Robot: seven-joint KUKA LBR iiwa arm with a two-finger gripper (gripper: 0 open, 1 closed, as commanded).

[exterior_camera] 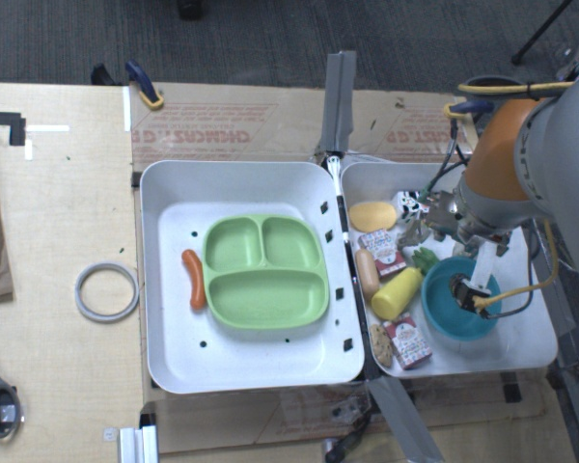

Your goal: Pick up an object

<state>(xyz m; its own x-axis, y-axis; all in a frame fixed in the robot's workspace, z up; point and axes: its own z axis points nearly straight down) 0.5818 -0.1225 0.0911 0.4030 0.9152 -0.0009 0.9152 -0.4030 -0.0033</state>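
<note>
The right bin [536,340] holds a heap of small objects. Among them are a yellow rounded piece [372,216], a tan sausage-like piece [367,274], a yellow bottle shape [396,293], a blue bowl [446,309], two red packets [382,250] [411,343] and a small green piece [425,258]. My gripper [427,222] hangs low over the back middle of this bin. It is beside a small black-and-white object [408,204] and just above the green piece. I see nothing plainly held in it.
The left bin [164,258] contains a green divided tray [265,273] and an orange sausage shape [194,279] to the tray's left. A grey ring [106,290] lies on the bench left of the bins. The grey arm with its orange band [502,152] covers the right bin's far right.
</note>
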